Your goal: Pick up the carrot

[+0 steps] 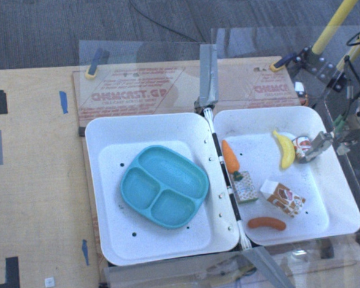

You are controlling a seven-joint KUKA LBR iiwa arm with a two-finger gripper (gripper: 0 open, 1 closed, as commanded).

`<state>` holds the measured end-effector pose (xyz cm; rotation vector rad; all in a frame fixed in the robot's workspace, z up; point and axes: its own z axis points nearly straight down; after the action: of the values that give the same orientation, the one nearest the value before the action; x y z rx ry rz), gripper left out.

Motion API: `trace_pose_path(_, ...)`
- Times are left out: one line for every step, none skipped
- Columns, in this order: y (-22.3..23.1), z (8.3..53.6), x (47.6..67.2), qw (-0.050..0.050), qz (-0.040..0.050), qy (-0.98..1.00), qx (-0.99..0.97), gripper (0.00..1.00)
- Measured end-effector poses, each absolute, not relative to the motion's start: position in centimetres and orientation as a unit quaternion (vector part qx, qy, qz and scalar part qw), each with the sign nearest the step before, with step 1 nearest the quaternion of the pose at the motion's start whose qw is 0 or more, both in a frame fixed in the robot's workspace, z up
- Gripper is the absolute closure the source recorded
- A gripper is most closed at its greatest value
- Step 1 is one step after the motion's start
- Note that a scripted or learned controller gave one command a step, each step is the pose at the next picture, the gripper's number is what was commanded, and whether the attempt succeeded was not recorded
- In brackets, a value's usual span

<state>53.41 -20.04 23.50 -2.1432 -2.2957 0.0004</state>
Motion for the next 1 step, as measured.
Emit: trace_pose_path(-16.07,8.83,52.77,-0.004,-0.0024,-0.759,-0.651,0.0)
